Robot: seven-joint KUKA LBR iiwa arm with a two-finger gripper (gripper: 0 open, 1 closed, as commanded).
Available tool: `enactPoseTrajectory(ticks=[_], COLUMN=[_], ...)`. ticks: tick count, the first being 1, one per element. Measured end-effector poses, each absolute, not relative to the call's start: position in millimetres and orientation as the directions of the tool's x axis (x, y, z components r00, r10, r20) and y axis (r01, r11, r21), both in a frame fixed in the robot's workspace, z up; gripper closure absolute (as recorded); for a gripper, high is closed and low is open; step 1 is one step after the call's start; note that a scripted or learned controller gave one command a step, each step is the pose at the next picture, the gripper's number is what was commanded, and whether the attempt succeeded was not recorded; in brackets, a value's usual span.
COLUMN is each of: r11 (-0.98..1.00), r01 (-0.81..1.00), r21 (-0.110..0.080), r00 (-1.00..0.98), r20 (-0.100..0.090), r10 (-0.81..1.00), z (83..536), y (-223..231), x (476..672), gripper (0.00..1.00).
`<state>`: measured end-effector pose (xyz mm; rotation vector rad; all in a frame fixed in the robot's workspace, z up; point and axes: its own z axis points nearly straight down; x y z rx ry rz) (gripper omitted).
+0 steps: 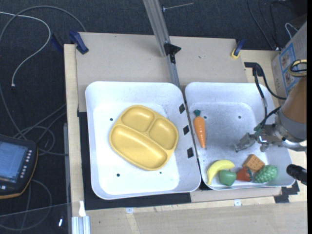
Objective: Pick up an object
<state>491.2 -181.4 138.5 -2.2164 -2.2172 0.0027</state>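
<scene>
The right bin (219, 94) holds several toy foods. An orange carrot (199, 130) lies by its left wall. Along the front edge sit a yellow banana (217, 168), a green apple (226, 177), a small red piece (243, 174), a tan cracker (253, 162) and a green bunch of grapes (265, 173). My gripper (248, 141) hangs over the right-middle of this bin, just above and behind the cracker, and to the right of the carrot. I see no object in it.
The left bin (97, 130) carries a yellow divided plate (144, 137). A metal post (158, 18) rises at the back between the bins. The grey arm with its orange band (297, 108) enters from the right. Cables hang near the right bin's back corner.
</scene>
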Motion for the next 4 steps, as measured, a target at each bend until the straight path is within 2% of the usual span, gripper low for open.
enactPoseTrajectory(ticks=[1, 2, 3, 4], r11=[0.001, 0.001, 0.002, 0.002], r01=[1.000, 1.000, 1.000, 1.000], r21=[0.001, 0.006, 0.007, 0.006], r00=[-0.001, -0.001, -0.002, -0.001], r20=[0.001, -0.002, -0.003, -0.002], r10=[1.000, 1.000, 1.000, 1.000], z=[152, 196, 244, 272], y=[-181, -183, -184, -185], x=[492.5, 493.7, 504.0, 505.1], gripper=[1.00, 1.00, 1.00, 1.00])
